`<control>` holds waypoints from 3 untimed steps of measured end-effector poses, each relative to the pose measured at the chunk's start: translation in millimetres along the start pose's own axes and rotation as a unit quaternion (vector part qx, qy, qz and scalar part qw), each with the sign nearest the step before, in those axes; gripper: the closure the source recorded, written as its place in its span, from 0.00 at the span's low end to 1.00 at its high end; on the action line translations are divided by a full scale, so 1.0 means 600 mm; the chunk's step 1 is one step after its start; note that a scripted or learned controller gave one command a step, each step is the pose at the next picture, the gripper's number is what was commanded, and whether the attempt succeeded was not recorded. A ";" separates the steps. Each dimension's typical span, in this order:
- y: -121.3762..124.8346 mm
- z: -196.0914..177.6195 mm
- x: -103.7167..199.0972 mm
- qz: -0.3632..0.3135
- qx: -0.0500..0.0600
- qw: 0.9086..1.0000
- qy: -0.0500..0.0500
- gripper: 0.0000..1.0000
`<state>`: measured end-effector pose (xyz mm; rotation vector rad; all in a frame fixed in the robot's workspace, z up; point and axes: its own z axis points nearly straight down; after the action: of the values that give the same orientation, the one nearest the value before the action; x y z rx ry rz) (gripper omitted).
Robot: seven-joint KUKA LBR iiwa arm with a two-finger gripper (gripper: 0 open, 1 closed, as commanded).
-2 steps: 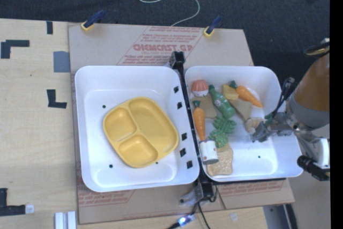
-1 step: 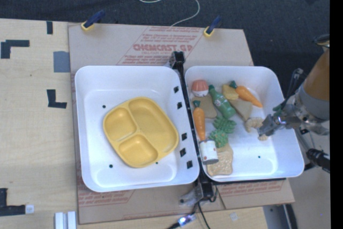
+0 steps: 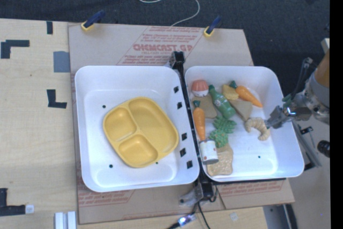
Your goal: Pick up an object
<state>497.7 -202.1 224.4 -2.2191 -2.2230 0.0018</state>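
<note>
The right bin (image 3: pixel 278 83) holds several toy foods: a red-capped piece (image 3: pixel 199 87), a green bottle (image 3: pixel 221 102), two carrots (image 3: pixel 248 95) (image 3: pixel 199 123), a green leafy piece (image 3: pixel 222 131), a tan curved piece (image 3: pixel 258 127), a small can (image 3: pixel 208 152) and a cracker-like slab (image 3: pixel 222 161). My gripper (image 3: pixel 278 115) reaches in over the right bin's right wall, its tip just right of the tan curved piece. Nothing shows between its fingers.
The left bin (image 3: pixel 91 115) contains a yellow divided plate (image 3: pixel 140 131). Both bins rest on a cardboard sheet (image 3: pixel 161 45) held by clamps. A white cable (image 3: pixel 171 0) loops over the dark floor behind.
</note>
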 end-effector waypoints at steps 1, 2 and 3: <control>0.045 0.010 0.059 -0.002 0.002 1.000 0.001 1.00; 0.104 0.022 0.138 -0.003 0.002 1.000 0.001 1.00; 0.138 -0.010 0.197 -0.002 0.001 1.000 0.001 1.00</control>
<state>580.5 -83.5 230.2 -2.2120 -2.2262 0.0029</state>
